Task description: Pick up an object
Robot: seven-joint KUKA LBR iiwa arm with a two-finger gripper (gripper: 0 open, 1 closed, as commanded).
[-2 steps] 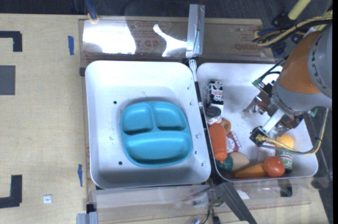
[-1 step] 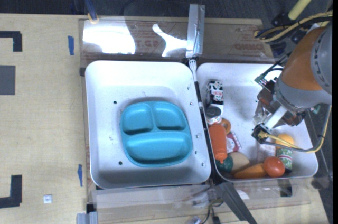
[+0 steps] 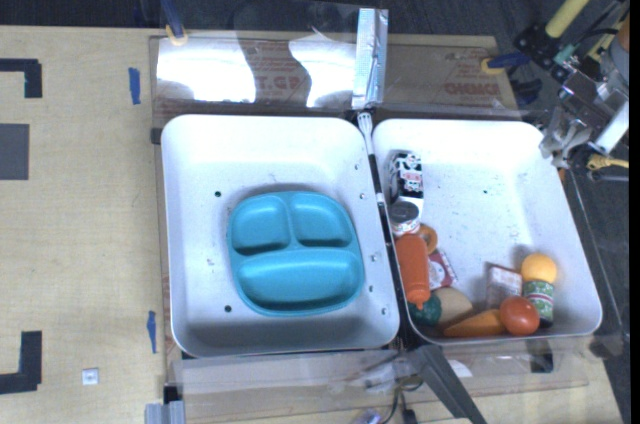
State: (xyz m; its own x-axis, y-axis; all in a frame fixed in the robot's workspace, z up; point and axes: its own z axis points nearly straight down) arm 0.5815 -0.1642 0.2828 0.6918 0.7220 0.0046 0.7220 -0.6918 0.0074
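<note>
- Objects for picking all sit in the right bin [image 3: 470, 152], which I use as my landmark; none has been lifted, so by my reading the task has not truly begun.
- Left of that bin, touching it along a shared wall, is the left bin [image 3: 200, 162], holding a blue divided plate [image 3: 296, 250] at its middle.
- Beyond both bins, on the far side, lies a sheet of clear plastic [image 3: 260, 62] that catches a bright glare.
- My arm [image 3: 600, 102] hangs at the right bin's far right corner, above and outside its rim, well apart from the clutter.
- My gripper [image 3: 558, 140] is just over that same rim corner; I cannot tell how it stands, and I see nothing in it.
- Along the right bin's left wall lies an orange carrot-like piece [image 3: 412, 268], running front to back.
- Further back along the same wall stands a small black and white carton [image 3: 407, 176].
- In the right bin's near right corner sit a small bottle with a yellow top [image 3: 538, 284] and a red tomato [image 3: 519, 315], touching each other.
- A second orange piece [image 3: 478, 322] lies along the right bin's near wall, just left of the tomato.
- Still to do, as I judge it: travel from the rim corner to one piece, come down, grip it and raise it.
</note>
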